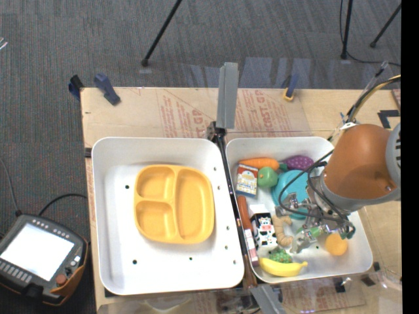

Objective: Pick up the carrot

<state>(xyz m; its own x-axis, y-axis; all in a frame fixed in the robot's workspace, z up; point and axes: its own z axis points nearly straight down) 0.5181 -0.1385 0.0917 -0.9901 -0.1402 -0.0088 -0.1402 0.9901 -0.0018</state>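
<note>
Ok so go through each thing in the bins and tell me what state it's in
Carrot: lying flat at the back of the right bin, not held.
Yellow tray: upright in the left bin, nothing in its compartments.
Banana: lying along the right bin's front edge.
Small carton: lying on its side.
Orange: resting beside the gripper.
Gripper: low over the right bin, away from the carrot.

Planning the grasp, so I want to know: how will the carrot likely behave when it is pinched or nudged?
The carrot looks like a smooth moulded toy, so probably stiff and light, perhaps slippery. Its rounded, tapered body may roll or pivot if nudged. It lies by the right bin's far wall, close to the green fruit and the small box, which could shift too. The tool is nearer the banana.
</note>
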